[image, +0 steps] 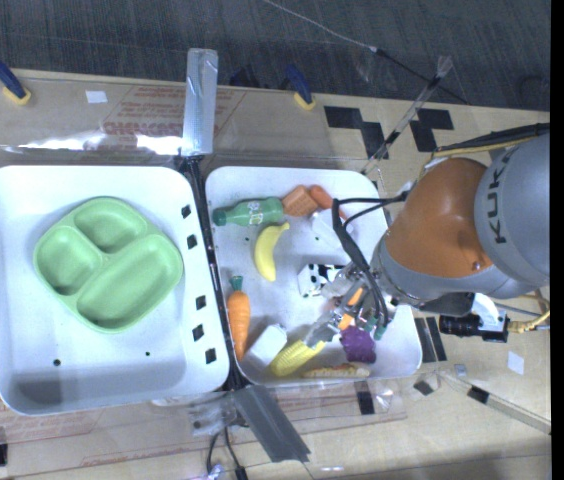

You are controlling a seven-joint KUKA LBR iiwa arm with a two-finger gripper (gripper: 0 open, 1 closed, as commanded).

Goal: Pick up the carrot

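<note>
Carrot (238,313) lying lengthwise 12-to-6, green top pointing at 12, tip at 6. Gripper (350,313) hovering well off at its 3 o'clock; grip state unreadable.

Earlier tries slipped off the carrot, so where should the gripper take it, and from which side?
Probably at the thick orange middle of the carrot, coming straight down, closing across its width. It lies lengthwise along the right bin's left wall, green top up the view, so come from the bin's inner side.
</note>
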